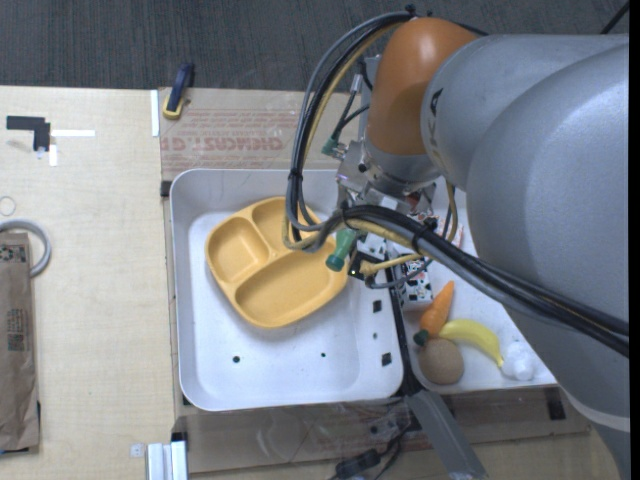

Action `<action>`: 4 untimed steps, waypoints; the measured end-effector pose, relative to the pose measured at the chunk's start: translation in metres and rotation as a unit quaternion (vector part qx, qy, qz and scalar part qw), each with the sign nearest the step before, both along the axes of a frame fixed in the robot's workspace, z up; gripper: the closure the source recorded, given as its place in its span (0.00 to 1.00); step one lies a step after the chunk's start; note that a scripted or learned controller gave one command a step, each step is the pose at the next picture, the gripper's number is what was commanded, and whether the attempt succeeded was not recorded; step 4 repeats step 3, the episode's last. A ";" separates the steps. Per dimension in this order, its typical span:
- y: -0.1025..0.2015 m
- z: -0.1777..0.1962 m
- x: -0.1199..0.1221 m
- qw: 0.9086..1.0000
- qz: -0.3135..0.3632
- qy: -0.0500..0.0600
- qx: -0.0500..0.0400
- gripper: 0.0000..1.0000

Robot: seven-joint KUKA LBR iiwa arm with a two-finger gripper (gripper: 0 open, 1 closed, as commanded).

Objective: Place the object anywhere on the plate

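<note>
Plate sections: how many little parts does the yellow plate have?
3 show on the yellow plate: two small at the top, one big below. The arm covers its right edge, so more may hide.

From my feed, the arm [540,168] and cable loops [330,118] cover the right bin's [520,353] upper part and the plate's [270,263] 3 o'clock edge. Brown bag [15,338] at 9 o'clock is cut off by the frame.

Dark floor [150,18] beyond pale bench [80,268]
</note>
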State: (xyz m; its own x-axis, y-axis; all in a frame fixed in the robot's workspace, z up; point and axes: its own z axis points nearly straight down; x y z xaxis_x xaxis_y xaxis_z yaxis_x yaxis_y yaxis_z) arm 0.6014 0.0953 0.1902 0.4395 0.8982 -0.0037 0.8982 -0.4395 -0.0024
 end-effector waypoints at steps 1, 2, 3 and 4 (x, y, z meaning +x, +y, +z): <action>0.063 -0.070 -0.003 0.989 -0.147 0.000 -0.001 1.00; 0.133 -0.072 0.018 0.993 -0.116 -0.001 0.000 1.00; 0.133 -0.072 0.018 0.993 -0.117 -0.001 -0.001 0.00; 0.133 -0.072 0.018 0.993 -0.117 -0.001 -0.001 0.00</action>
